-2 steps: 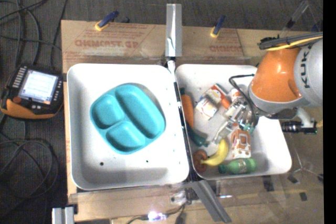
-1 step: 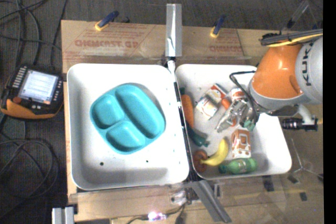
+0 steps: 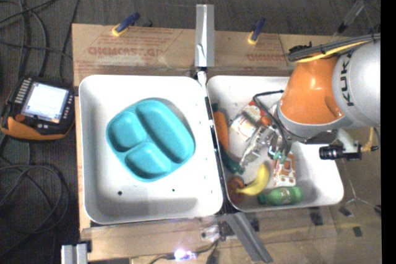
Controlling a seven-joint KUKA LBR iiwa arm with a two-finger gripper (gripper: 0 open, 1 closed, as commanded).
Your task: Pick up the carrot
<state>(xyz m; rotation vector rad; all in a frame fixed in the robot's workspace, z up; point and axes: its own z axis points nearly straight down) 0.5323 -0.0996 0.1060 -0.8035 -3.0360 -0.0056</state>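
Note:
The carrot (image 3: 221,128) is a long orange root with a dark green end (image 3: 232,164). It lies along the left wall of the right bin (image 3: 328,188), pointing toward the bench's front. My gripper (image 3: 263,146) hangs over the middle of the same bin, to the right of the carrot and apart from it. It sits just above a banana (image 3: 257,181). Nothing of the carrot is in the gripper. The orange wrist band (image 3: 309,102) and grey arm cover the bin's right rear part.
The right bin also holds a white crumpled package (image 3: 245,123), a red-and-white carton (image 3: 285,171), a green bottle (image 3: 281,196) and a small brown item (image 3: 235,183). A blue divided plate (image 3: 150,138) lies in the left bin (image 3: 93,195). A pendant (image 3: 40,108) rests left of the bench.

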